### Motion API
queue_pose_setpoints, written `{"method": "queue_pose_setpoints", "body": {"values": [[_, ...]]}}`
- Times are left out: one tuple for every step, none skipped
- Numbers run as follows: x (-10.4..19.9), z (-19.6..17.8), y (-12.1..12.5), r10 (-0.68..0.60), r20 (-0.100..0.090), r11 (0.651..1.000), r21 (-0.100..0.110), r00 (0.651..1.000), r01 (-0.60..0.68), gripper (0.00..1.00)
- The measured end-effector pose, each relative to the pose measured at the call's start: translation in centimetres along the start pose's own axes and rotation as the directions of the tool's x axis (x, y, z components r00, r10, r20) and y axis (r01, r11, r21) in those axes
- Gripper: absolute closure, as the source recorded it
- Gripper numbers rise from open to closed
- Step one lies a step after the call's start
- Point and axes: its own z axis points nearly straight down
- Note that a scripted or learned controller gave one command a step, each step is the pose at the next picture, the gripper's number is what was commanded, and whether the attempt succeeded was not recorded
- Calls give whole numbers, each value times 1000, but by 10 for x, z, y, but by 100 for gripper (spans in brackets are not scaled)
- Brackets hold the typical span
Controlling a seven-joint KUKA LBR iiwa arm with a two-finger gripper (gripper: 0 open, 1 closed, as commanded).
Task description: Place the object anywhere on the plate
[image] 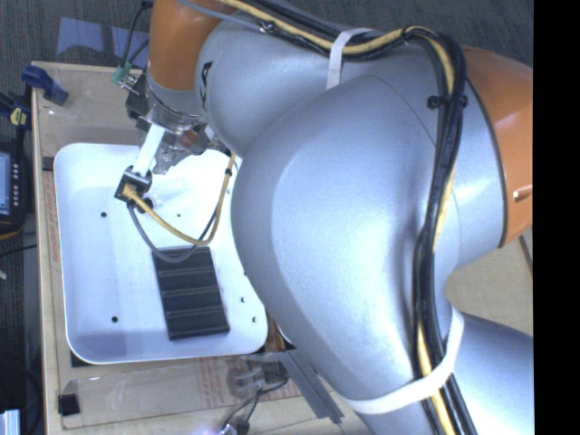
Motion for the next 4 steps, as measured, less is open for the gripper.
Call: {"method": "queue_pose_setpoints", "body": {"values": [[30, -63, -19, -239, -4, 971, -7, 971, 239, 100], [-83, 23, -69, -407, 3, 913, -1, 913, 407, 100], [-5, 93, -31, -239, 2, 971, -3, 971, 239, 100], [-3, -15, -8, -456, 0, 890, -7, 890, 456, 100]]}}
